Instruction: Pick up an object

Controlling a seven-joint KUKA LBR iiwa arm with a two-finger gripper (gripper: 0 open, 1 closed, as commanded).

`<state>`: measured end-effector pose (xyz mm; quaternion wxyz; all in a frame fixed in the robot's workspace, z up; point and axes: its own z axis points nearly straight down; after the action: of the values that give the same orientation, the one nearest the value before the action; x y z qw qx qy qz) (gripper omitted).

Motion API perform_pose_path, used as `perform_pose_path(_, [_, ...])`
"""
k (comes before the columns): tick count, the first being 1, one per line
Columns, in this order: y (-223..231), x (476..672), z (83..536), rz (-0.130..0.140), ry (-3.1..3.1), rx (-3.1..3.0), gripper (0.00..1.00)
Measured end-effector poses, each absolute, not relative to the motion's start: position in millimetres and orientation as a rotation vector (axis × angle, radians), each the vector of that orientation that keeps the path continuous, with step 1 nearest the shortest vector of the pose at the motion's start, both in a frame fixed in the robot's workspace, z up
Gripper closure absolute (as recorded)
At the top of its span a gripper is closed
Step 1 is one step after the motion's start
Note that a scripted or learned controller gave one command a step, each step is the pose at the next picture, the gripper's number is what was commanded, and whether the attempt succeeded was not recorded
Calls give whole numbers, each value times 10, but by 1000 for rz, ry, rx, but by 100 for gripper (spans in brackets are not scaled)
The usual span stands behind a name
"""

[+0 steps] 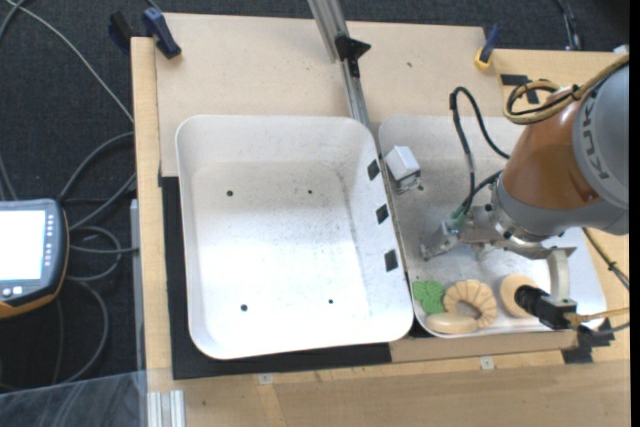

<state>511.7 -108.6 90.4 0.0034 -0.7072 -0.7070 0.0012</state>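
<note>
Tan croissant [470,303] in right bin [440,140], long axis left-right; pincer [440,245] state unclear.

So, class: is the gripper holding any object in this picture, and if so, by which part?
It cannot be told. The gripper sits low in the right bin, above the green object and the tan ring.

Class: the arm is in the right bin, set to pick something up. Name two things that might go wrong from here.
1. The green piece, croissant and tan disc crowd the right bin's near edge, so a grab may nudge neighbours or catch two.
2. They lie against the rim, so the gripper may strike the wall.
</note>
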Motion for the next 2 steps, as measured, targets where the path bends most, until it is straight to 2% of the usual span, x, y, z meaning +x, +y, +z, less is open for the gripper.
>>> perform_pose_path(1, [-1085, 5131, 1032, -2, -2220, -2220, 100])
perform_pose_path(2, [-1084, 5100, 1615, -6, -2226, -2224, 100])
